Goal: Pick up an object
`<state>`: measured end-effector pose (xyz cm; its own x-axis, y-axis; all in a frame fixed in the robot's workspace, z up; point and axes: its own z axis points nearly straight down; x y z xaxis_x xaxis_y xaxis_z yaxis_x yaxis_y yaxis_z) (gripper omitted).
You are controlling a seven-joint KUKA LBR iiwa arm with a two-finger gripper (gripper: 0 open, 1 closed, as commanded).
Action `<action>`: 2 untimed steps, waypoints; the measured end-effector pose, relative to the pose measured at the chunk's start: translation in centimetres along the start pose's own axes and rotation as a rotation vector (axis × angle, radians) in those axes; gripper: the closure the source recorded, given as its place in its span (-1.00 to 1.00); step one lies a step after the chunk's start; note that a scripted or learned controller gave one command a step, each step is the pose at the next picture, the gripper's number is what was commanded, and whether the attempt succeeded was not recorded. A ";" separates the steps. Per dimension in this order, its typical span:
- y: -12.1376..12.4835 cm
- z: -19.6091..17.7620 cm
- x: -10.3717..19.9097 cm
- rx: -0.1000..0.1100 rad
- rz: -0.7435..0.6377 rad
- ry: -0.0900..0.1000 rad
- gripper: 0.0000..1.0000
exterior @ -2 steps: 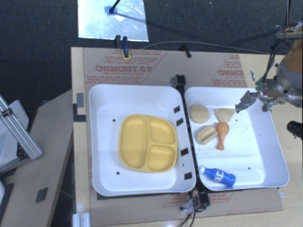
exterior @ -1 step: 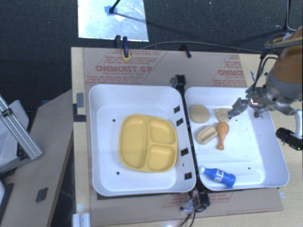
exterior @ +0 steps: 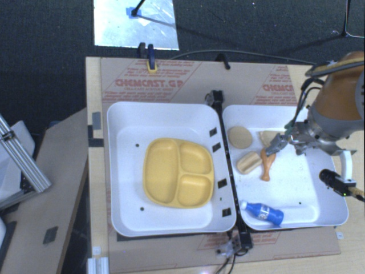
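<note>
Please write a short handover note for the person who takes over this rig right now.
Gripper: low over the right bin, tip at the top of the orange piece; grasp not confirmed.
Right bin: round tan disc, tan bread-like piece, blue bottle lying at the front edge.
Left bin: yellow divided plate.
Done: nothing lifted.
Left: grasp and lift one object.
</note>
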<state>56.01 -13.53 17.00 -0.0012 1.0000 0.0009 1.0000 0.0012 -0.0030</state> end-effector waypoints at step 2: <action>-0.4 3.1 -0.2 -0.006 -0.001 -0.002 1.00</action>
<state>55.61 -13.73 13.94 -0.0024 1.0000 -0.0009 1.0000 0.0024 0.0026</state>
